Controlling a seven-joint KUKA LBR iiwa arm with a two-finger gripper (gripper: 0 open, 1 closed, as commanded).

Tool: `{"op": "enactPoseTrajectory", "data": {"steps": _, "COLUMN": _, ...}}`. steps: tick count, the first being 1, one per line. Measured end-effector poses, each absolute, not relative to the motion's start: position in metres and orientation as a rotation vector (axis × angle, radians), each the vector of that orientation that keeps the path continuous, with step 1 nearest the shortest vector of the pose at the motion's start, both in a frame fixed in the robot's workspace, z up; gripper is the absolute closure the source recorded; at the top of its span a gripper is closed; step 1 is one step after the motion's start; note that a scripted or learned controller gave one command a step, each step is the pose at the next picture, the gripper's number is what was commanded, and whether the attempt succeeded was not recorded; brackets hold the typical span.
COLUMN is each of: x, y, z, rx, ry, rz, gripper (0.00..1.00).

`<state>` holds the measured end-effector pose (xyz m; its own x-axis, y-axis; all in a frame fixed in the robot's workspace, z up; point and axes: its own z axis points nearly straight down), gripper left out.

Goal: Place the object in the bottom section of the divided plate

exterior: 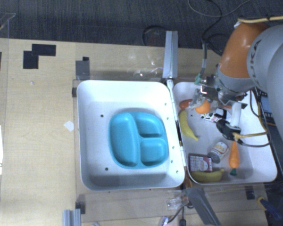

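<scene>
One orange object (203, 108) sits beneath the gripper (201, 99).

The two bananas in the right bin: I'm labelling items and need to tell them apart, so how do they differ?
The upper banana lies along the bin's left wall, pointing up and down the view; the lower banana lies crosswise at the near edge. The upper banana lies clear of other items, while the lower banana sits just below a small box. The lower banana shows darker patches. Both are yellow and lie in the right bin.
</scene>
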<state>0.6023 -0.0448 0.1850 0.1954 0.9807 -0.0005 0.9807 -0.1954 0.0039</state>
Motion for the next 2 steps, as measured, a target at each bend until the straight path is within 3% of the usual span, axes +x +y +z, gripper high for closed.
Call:
{"op": "enactPoseTrajectory", "data": {"steps": 1, "x": 0.631, "y": 0.018, "z": 0.186, "rx": 2.054, "ry": 2.371, "rz": 0.007, "gripper": 1.0}}
{"op": "enactPoseTrajectory", "data": {"steps": 2, "x": 0.64, "y": 0.093, "z": 0.185, "rx": 2.125, "ry": 2.31, "rz": 0.007, "gripper": 1.0}}
